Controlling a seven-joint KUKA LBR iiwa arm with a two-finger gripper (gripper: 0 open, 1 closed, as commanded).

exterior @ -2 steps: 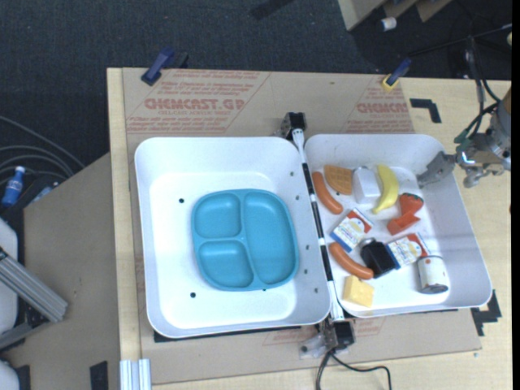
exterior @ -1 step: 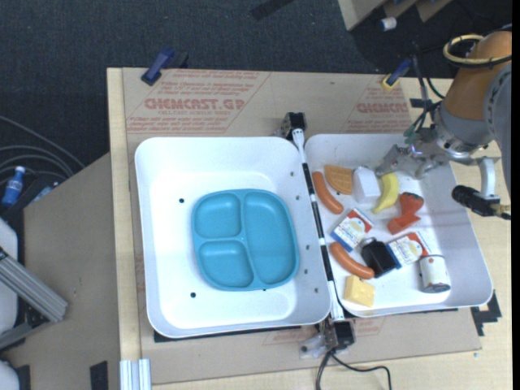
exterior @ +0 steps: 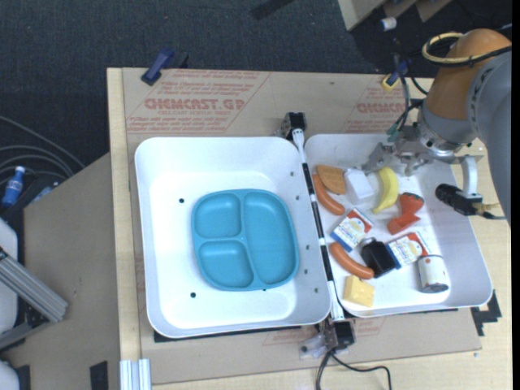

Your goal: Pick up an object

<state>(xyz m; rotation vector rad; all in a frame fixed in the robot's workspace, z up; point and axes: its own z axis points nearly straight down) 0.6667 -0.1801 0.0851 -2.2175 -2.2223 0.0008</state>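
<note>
Yellow banana point(exterior: 388, 189) upright in view, gripper point(exterior: 396, 154) above

Yellow banana point(exterior: 388, 188) lying curved in right bin point(exterior: 471, 254), among scattered toy food.

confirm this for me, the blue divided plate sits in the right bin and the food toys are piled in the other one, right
Not quite: the camera view shows the blue divided plate in the left bin. The food toys, such as the banana, are piled in the right bin.
</note>
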